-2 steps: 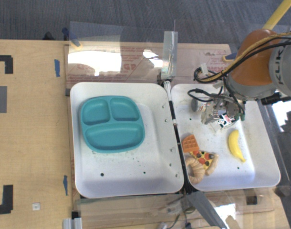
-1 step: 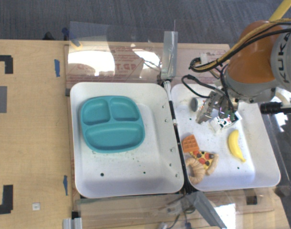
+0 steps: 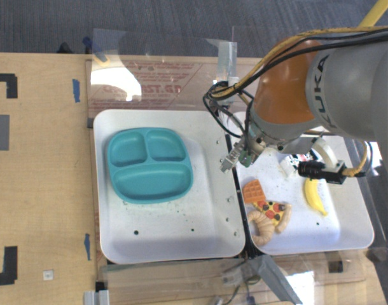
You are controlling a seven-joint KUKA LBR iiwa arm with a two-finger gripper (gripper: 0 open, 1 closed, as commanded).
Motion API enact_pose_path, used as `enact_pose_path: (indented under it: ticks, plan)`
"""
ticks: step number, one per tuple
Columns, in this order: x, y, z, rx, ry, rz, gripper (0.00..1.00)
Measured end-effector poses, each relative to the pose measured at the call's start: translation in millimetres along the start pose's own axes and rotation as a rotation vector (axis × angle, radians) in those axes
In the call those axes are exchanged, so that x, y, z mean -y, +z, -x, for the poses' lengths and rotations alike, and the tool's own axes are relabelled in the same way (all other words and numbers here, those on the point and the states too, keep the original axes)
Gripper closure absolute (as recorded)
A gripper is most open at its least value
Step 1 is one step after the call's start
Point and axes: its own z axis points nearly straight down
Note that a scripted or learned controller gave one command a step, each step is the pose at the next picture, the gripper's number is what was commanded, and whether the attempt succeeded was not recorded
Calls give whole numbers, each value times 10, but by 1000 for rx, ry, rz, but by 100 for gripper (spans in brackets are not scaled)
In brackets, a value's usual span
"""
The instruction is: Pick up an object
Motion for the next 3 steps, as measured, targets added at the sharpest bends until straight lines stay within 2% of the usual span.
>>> enact_pose_path:
  ticks: [1,2,3]
  plan:
    - [200,-149,-789,-2,454,-3,100]
    - [215,734,-1039,-1,916,-10,100]
    - [298,4,-917,2,1230,0,100]
